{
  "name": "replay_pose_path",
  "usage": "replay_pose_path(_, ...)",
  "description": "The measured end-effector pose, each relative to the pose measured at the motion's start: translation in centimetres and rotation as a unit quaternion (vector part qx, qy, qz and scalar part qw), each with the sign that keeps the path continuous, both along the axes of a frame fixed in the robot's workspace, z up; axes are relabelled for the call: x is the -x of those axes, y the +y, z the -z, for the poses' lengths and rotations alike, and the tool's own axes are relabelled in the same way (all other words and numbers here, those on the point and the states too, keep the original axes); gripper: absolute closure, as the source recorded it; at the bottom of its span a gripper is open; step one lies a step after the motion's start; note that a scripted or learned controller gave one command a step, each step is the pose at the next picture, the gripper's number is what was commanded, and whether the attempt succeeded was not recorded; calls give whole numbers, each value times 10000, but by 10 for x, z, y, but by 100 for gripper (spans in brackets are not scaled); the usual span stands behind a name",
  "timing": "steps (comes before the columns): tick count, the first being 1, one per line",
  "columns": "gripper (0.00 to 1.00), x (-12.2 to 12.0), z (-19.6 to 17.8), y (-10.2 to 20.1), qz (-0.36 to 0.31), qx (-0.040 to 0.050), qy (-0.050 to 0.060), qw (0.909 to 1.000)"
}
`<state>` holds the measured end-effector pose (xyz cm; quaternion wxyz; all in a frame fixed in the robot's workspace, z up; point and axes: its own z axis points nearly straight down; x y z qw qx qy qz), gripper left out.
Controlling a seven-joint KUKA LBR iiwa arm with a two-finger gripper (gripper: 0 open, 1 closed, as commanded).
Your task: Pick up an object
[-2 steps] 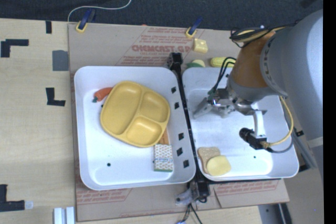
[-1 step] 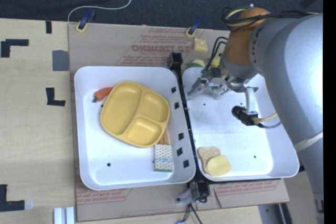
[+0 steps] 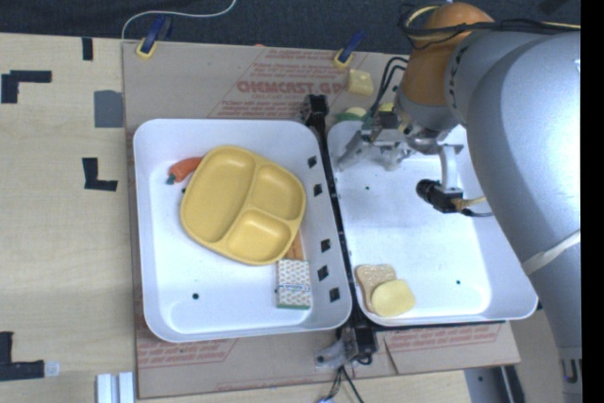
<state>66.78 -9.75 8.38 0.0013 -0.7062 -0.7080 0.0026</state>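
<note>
My gripper (image 3: 370,141) is low over the far left corner of the right bin (image 3: 444,250), close to the divider between the bins. A pale green item (image 3: 351,115) lies just beyond it at the bin's far rim, partly hidden by the wrist. At the near left of the right bin lie a tan bread-like piece (image 3: 374,276) and a yellow round piece (image 3: 393,298), touching each other. In the left bin (image 3: 156,231) a yellow divided plate (image 3: 243,203) covers most of an orange carrot (image 3: 184,168). A small patterned box (image 3: 293,283) lies near that bin's front.
A yellow block (image 3: 360,82) sits on the cardboard behind the right bin. Blue clips (image 3: 350,43) hold the cardboard's far edge. A black cable fitting (image 3: 442,194) hangs from the arm over the right bin. The arm's grey body covers the right bin's right side.
</note>
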Motion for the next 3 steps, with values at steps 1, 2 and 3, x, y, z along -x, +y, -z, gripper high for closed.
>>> replay_pose_path(1, 0, 2, 0, 2, 11, 10, -17, 10000)
replay_pose_path(2, 0, 1, 0, 2, 7, 11, -2, 10000)
replay_pose_path(3, 0, 0, 0, 1, 8, 5, -6, 10000)
